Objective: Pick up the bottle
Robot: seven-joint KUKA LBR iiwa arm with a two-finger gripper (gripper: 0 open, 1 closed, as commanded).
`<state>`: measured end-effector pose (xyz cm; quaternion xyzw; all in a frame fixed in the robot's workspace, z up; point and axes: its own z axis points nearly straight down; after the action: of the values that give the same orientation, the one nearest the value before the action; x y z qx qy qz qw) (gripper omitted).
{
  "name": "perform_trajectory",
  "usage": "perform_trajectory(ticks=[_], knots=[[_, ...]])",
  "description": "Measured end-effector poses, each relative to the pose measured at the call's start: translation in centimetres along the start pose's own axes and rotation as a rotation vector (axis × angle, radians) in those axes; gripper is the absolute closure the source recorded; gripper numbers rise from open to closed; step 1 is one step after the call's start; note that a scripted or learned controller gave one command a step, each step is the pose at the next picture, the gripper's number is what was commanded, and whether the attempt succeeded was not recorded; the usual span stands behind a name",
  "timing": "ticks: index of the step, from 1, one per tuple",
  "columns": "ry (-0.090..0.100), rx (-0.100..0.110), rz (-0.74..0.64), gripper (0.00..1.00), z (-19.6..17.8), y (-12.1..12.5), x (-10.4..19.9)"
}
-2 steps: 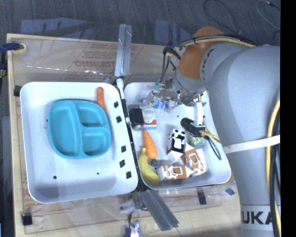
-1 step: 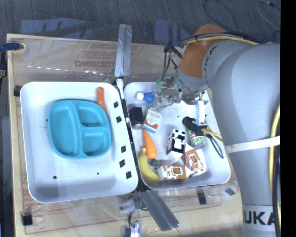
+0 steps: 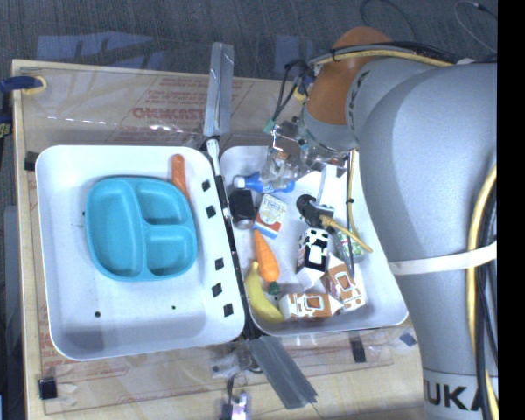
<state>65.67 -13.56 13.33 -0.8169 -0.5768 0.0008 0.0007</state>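
A clear bottle with a blue part (image 3: 255, 184) lies at the far left end of the right bin (image 3: 381, 300), partly covered by the gripper. The gripper (image 3: 284, 163) hangs low right over the bottle's right end, under the arm's orange band (image 3: 332, 94). Whether it touches the bottle is hidden by the wrist.
The right bin also holds a black block (image 3: 241, 205), a small carton (image 3: 270, 214), a carrot (image 3: 264, 256), a banana (image 3: 261, 299), a black-and-white box (image 3: 313, 250) and orange cartons (image 3: 325, 297). In the left bin (image 3: 66, 322) lie a blue divided plate (image 3: 143, 227) and an orange stick (image 3: 178, 173).
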Motion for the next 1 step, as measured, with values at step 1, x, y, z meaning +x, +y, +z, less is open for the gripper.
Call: perform_trajectory(ticks=[1], knots=[[0.0,0.001,-0.001,0.0,0.01,-0.01,0.02]])
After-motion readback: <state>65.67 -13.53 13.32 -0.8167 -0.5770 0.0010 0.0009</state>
